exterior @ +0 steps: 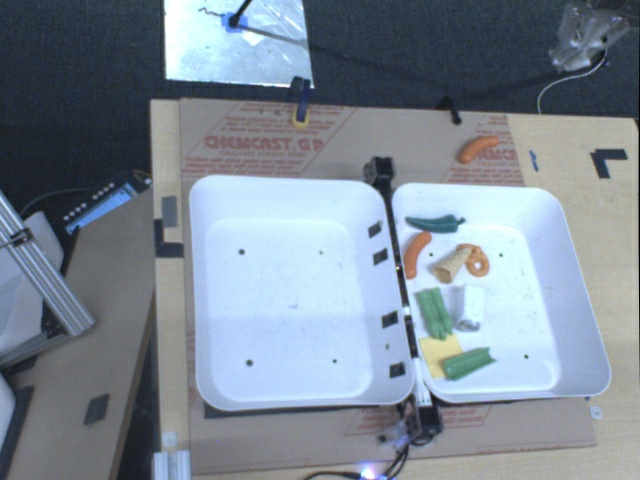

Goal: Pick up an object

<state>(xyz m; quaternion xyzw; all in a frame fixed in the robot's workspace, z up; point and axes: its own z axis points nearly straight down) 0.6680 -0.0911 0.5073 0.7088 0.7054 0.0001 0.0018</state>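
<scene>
Two white bins sit side by side on a cardboard sheet [330,133] over the bench [620,298]. The left bin [290,293] has bare white floor with a few dark dots. The right bin [560,268] holds all the small items, bunched toward its left half.

Taking the right bin as a clock face: at about 11 o'clock lies a dark green pepper [435,223], stretched sideways. Just below it, at 10 o'clock, an orange sausage [416,253] lies tilted along the bin's left wall. Near the centre, a tan cone [452,262] touches a small orange pretzel [477,261] on its right. At about 8 o'clock a light green pod [434,312] lies lengthwise, with a white piece [470,307] just beside it on the right. Below them a yellow slab [439,348] rests at 7 o'clock, and a green pepper [468,362] overlaps its lower right corner.

Outside the bins, an orange hot dog [478,149] lies on the cardboard, beyond the right bin at 12 o'clock.

The gripper [588,36] hangs high at the far upper right, over the dark carpet [80,88], well apart from both bins. It looks pale and blurred; I cannot tell its state.
</scene>
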